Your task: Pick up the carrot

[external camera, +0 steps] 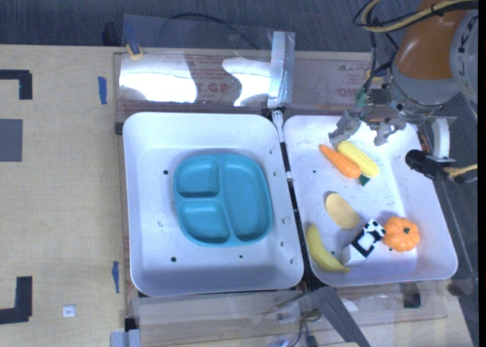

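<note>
Where it lies, carrot [339,161] points upper-left, lower-right

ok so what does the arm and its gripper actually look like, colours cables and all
The arm is grey with a broad, rounded orange band above the wrist. Yellow and black cables loop out from it at the top. The gripper below is grey metal, compact, with small green and red spots on its body and two grey fingers splayed outward. A black fitting sits off to its side.
</note>
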Tool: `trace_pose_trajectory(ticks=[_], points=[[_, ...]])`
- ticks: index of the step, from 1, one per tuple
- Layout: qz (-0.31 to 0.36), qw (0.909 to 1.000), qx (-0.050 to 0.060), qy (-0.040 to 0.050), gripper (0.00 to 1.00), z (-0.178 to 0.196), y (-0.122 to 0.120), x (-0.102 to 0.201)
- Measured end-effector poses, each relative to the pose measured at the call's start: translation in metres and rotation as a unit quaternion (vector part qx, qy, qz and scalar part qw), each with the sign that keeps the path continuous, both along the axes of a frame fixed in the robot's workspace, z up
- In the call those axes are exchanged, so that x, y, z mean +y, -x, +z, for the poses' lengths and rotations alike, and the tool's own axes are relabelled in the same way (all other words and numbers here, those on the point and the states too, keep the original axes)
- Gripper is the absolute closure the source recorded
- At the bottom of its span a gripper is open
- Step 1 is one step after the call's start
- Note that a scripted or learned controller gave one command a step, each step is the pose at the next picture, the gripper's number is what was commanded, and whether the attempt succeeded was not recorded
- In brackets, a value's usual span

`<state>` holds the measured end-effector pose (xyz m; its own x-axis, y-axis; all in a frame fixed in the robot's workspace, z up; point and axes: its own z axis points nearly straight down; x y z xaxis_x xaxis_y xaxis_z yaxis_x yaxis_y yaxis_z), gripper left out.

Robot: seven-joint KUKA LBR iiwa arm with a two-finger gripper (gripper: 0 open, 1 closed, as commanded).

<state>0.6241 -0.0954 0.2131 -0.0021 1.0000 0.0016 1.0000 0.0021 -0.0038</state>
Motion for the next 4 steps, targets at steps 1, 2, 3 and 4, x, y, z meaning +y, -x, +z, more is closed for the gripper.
trace_pose_trajectory(ticks=[1,2,3,4], points=[[-0.015,0.9998,-0.013,0.0028,0.0,-0.105,-0.02,-0.017],[-0.016,0.9999,-0.003,0.0014,0.0,-0.117,-0.014,-0.016],[-0.016,0.9999,-0.004,0.0014,1.0,-0.105,-0.015,-0.016],[-0.023,0.9997,-0.011,0.0025,1.0,-0.12,0.02,-0.007]])
